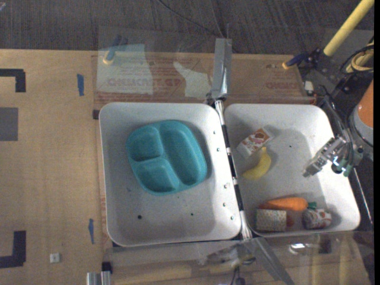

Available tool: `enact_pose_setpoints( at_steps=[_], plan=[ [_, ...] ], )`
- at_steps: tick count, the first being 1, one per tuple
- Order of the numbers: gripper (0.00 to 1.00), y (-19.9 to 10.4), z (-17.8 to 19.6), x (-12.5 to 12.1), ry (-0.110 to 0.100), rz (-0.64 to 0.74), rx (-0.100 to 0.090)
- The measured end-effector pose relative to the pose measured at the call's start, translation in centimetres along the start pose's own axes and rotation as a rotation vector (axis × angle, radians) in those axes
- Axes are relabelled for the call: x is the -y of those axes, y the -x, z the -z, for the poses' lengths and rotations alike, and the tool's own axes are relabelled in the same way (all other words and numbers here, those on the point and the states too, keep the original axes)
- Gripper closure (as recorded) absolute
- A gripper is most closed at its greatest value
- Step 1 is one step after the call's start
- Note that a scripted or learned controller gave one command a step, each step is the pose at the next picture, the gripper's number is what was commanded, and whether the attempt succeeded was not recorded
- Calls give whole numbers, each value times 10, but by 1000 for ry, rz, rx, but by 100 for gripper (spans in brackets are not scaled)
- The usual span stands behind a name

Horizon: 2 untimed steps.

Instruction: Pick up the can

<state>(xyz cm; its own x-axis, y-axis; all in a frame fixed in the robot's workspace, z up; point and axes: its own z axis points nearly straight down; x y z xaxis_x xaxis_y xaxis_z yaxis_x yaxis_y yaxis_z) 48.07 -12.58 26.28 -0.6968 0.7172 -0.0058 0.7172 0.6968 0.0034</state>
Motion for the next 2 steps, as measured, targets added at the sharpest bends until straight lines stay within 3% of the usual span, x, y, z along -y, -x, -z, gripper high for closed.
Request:
enact_pose_setpoints(
  at_steps=[1,2],
  plan=[
    [100,-3,-16,-5,-3,-189,-6],
    [100,14,-41,15,-4,-274,-6]
  ],
)
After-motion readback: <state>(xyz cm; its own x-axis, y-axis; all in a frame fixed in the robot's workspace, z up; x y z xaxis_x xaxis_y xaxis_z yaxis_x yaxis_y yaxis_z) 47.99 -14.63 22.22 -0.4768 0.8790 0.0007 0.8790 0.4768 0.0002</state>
